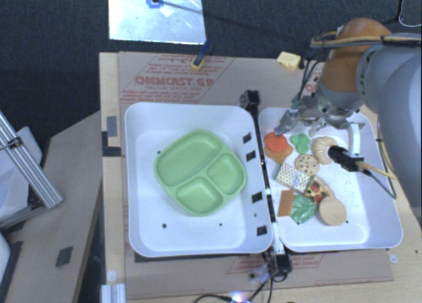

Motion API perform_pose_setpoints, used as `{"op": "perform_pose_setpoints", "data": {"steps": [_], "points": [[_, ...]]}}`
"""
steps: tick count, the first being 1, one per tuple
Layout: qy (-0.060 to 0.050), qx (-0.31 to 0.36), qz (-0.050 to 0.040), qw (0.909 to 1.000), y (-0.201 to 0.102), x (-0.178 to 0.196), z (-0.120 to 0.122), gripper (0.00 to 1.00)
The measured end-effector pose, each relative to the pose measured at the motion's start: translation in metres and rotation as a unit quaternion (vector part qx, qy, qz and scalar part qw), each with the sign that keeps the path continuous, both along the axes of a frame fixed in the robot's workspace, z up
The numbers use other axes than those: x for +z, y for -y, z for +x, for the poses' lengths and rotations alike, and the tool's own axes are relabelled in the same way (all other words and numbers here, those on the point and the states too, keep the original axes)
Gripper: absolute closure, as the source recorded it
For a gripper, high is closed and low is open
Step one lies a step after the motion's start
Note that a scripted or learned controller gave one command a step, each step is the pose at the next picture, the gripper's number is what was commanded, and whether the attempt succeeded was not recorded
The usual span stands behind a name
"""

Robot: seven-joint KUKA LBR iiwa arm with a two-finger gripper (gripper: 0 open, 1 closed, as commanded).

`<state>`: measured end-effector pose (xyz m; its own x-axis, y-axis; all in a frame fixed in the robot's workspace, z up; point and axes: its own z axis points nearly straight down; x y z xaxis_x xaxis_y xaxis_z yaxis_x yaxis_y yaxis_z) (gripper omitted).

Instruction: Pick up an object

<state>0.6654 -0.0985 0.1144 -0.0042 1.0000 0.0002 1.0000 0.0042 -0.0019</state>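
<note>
Nearest the camera, the left bin (142,226) held a green divided plate (200,172), lying flat near its middle. Right bin (376,232) held a cluster of toy food: a tan round disc (332,211), a green leafy piece (303,208), a checkered square (293,176), a speckled cookie (306,163) and an orange piece (277,146). Gripper (297,122) hung over the far left part of that bin, above the orange piece; nothing was seen between it and the food. Its opening could not be told.

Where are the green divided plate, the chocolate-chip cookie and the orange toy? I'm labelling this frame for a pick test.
green divided plate (200,171): camera view, on the ridge between its compartments.
chocolate-chip cookie (306,163): camera view, centre of its top face.
orange toy (277,145): camera view, middle of its upper surface.
</note>
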Motion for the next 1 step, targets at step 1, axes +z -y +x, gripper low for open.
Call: {"op": "perform_pose_setpoints", "data": {"steps": [1], "points": [[0.004,0.0,-0.0006,1.0,-0.0002,-0.0267,0.0025,0.0]]}}
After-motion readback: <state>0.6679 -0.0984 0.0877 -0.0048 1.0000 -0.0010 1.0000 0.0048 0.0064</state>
